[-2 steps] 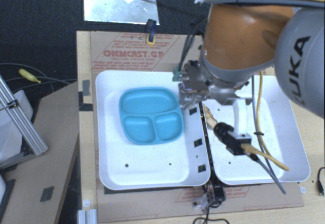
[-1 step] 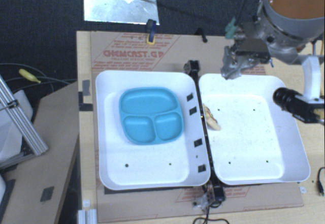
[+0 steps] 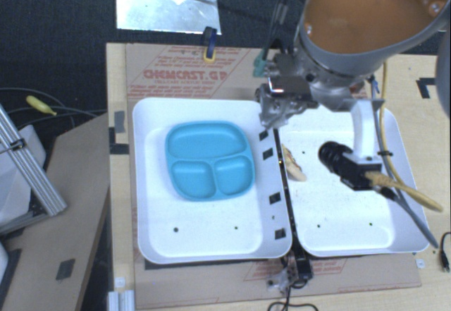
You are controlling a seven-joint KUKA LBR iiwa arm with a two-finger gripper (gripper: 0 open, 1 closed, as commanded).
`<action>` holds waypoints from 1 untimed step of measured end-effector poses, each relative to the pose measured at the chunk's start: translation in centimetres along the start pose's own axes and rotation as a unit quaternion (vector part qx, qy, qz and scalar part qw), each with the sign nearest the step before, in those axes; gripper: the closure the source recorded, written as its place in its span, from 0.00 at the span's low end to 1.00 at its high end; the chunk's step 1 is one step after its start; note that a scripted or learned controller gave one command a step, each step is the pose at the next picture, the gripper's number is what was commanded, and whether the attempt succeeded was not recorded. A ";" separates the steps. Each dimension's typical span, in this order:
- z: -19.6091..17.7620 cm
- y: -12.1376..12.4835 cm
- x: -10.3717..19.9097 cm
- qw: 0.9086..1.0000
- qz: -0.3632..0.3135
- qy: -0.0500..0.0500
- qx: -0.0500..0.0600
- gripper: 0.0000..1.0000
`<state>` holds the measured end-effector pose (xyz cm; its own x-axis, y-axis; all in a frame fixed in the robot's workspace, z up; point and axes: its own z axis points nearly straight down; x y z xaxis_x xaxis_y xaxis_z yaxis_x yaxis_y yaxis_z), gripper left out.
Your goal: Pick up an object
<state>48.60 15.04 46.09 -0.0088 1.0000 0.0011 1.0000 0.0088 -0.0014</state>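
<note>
To the pincer's left you have the left bin (image 3: pixel 211 228) on the worktop (image 3: pixel 184 71). In it a blue divided plate (image 3: pixel 210 160) lies flat, well to the pincer's left and a little nearer the camera.

The pincer (image 3: pixel 272 118) hangs low over the far end of the line where the two bins meet. From this angle you cannot tell whether it is open or closed, and nothing shows gripped in it.

Just on the near side of the pincer and slightly to its right, a small tan object (image 3: pixel 293 166) lies on the floor of the right bin (image 3: pixel 338 221), close to the wall beside the left bin. I judge it the likeliest target, as it is the nearest thing.

The task looks barely begun: the pincer is near a candidate, but no grasp or lift is done. You have yet to descend on an object, close on it and raise it clear.
</note>
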 end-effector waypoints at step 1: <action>-1.4 0.1 -0.3 1.000 0.001 0.001 -0.003 1.00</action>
